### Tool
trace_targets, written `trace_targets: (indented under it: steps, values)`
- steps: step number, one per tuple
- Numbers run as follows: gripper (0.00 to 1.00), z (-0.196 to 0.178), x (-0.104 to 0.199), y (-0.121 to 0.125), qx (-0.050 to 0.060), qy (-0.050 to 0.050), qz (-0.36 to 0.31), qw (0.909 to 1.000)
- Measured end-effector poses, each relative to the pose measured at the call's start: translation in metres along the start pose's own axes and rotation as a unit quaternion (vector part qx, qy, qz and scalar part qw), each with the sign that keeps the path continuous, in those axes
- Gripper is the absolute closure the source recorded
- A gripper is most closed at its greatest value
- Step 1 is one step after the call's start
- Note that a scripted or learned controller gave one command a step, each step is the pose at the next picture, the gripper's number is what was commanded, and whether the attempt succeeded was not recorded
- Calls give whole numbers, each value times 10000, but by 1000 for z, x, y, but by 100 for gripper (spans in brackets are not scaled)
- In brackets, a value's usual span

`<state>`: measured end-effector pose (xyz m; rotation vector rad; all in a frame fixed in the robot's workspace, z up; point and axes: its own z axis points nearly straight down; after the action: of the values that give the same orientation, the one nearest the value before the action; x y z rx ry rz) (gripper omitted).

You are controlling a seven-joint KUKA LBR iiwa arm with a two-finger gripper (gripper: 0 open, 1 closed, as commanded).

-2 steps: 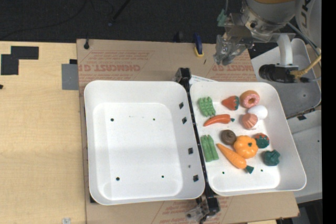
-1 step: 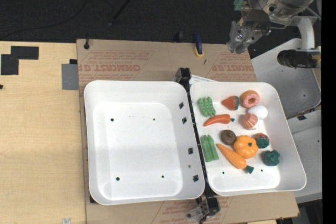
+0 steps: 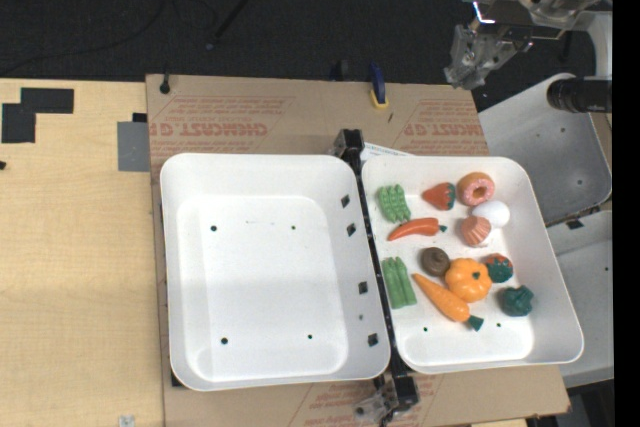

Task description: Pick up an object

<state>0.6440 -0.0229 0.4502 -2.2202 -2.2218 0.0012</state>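
My gripper [image 3: 470, 65] hangs high at the upper right, above the bench's far edge and well behind the right bin [image 3: 545, 335]. That bin holds toy food: a green pod [image 3: 392, 203], a red chilli [image 3: 413, 229], a strawberry [image 3: 438, 196], a pink doughnut [image 3: 475, 188], a white egg [image 3: 493, 214], a pink shell-like piece [image 3: 475, 232], a brown doughnut [image 3: 434, 261], an orange pumpkin [image 3: 468, 279], a carrot [image 3: 443, 299], a green bean strip [image 3: 399, 281], a red-green piece [image 3: 498, 267] and a dark green broccoli [image 3: 516, 300]. Nothing shows between the fingers.
The left bin [image 3: 190, 215] lies beside the right one, joined by a black hinge strip [image 3: 365, 255]. Both rest on a cardboard sheet [image 3: 260, 115]. A blue-and-yellow clamp [image 3: 379, 87] stands at the cardboard's far edge. Wooden benchtop [image 3: 70, 265] stretches left.
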Motion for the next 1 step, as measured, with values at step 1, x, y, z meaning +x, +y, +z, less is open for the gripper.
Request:
trace_targets:
  steps: [1]
  values:
    - [100, -33, -17, 0, -7, -2, 9, 10000]
